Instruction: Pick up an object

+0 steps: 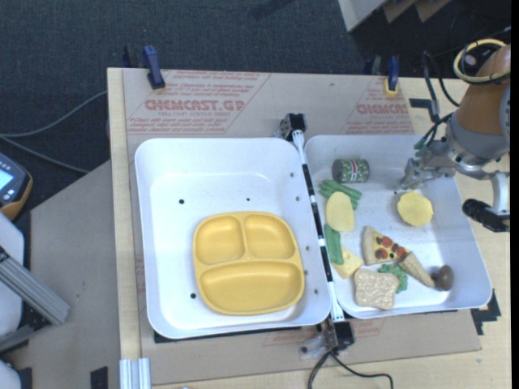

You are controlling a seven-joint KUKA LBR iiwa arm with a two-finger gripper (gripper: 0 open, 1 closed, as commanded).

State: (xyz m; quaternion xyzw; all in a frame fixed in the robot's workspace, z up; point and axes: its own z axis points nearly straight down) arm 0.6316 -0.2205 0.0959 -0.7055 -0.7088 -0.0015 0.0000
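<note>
While the grey arm (478, 132) reaches in from the right with its orange band high at the wrist, the gripper (415, 177) hangs low over the right bin (474, 254), tipped down toward the bin's far half. Finger state? Can't tell from up here; the tips are too small and dark against the white floor to read.

Using that right bin as the landmark: a round yellow disc (415, 209) lies in its far right part, just below the gripper tips, close but whether they touch it I cannot say. A green can (350, 169) rests on its side near the far wall, left of the gripper and apart from it. Along the bin's left wall sit a green bean pod (339, 190), a pale yellow oval piece (340, 213) and a long green strip (334, 245). Toward the near side, a pizza slice (383, 245), a slice of bread (375, 288), and a cone-shaped piece (418, 270) crowd together.

Room to move: bare white floor lies between the can and the disc, and along the bin's right wall. Left of the right bin, across the shared rim, the left bin (162, 217) holds 1 yellow divided plate (247, 262) with 3 compartments, with bare floor around it.
</note>
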